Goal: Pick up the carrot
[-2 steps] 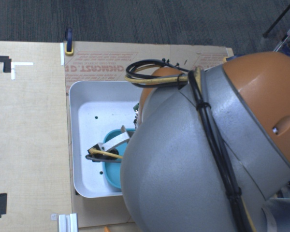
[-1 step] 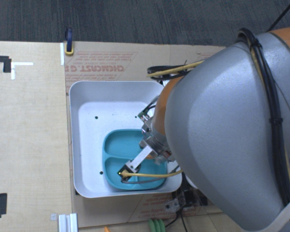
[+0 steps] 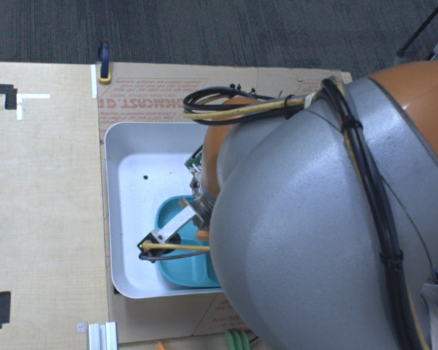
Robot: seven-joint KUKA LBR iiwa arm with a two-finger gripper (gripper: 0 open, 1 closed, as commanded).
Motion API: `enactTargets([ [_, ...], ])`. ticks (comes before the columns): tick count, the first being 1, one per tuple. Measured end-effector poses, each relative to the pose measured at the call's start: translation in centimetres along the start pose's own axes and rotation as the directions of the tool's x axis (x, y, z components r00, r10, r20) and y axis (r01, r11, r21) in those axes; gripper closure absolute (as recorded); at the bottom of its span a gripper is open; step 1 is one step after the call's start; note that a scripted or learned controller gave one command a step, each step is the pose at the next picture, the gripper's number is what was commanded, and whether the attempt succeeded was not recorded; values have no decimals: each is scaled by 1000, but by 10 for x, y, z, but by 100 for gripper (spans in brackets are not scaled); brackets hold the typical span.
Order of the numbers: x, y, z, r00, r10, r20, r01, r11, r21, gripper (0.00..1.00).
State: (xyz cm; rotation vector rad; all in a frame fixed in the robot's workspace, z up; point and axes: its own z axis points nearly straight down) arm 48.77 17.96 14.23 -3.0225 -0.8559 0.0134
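The grey arm with its orange band covers most of the view and reaches down into the white bin (image 3: 131,173). My gripper (image 3: 198,208) hangs low over a teal dish-like object (image 3: 177,265) in the bin's near half, and the arm's bulk hides most of it. A small orange sliver (image 3: 202,233) shows at the arm's edge just above the teal object. It may be the carrot, but too little of it is visible to tell, and I cannot see whether it sits between the fingers.
The bin's far left part shows bare white floor with a few dark specks (image 3: 144,177). A tan bench surface (image 3: 44,195) lies to the left. Something green (image 3: 237,337) pokes out below the arm at the bottom edge.
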Motion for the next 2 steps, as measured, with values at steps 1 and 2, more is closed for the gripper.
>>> enactTargets([
  [1, 29, -38, -31, 971, 239, -5, -239, 971, -2, 100],
  [2, 26, -41, 17, 944, 329, -29, -329, 944, 1, 100],
])
